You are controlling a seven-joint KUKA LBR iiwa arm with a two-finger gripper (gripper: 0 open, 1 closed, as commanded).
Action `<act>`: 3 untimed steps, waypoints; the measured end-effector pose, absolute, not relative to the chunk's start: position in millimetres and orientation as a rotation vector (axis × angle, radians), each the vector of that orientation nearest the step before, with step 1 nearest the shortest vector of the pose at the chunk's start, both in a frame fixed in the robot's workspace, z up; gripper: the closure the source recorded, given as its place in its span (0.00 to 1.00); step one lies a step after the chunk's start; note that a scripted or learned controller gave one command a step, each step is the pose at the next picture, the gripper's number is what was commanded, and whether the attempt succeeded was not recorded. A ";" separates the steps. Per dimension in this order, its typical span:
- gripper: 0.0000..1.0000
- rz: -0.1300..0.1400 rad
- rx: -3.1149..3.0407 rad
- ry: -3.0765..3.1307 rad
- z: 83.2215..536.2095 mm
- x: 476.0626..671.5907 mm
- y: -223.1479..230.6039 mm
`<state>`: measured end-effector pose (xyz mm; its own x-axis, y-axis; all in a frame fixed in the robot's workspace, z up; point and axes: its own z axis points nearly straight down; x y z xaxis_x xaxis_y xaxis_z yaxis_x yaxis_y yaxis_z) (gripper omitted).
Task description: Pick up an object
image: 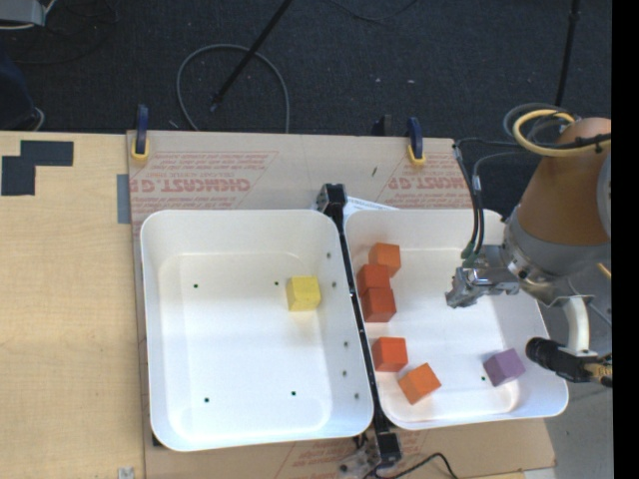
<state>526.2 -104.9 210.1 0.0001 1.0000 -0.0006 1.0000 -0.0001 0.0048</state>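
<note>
camera view, room: lots of bare white floor in the left bin [160, 267], just one yellow block [304, 293] sitting a bit right of its middle, well off every wall.
right bin [544, 402]: busier. Three orange blocks [378, 280] bunched in a column near the left wall, touching or nearly so. Fourth orange block [390, 353] lower down near that same wall, and a tilted orange one [419, 382] just beside it by the front edge.
purple block [503, 367]: front right corner of the right bin, close to the rim, apart from the rest.
open stretch: middle and back of the right bin, bare floor between the orange column and the arm.
gripper [467, 289]: over the right side of the right bin, well apart from any block, nothing between its tips. Clenched or released, can't tell, too small and dark.
arm [564, 203]: grey with orange band, cut off at the right.
hard to make out: metal bits around the wrist, blurry. Black clip [332, 198] at the back where the bins meet.
materials: smooth shallow plastic bins with rounded corners, matte cube-ish blocks, cardboard sheet [240, 173] with red print under the bins, pale wood bench [60, 307].
</note>
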 end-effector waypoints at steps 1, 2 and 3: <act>1.00 0.005 2.219 2.219 269.9 533.2 -102.9; 1.00 -0.001 2.219 2.226 255.6 532.6 -59.5; 1.00 0.001 2.218 2.226 259.2 529.6 -8.6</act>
<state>529.6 -8.6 259.2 -0.0040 1.0000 0.0008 1.0000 0.0040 -0.0004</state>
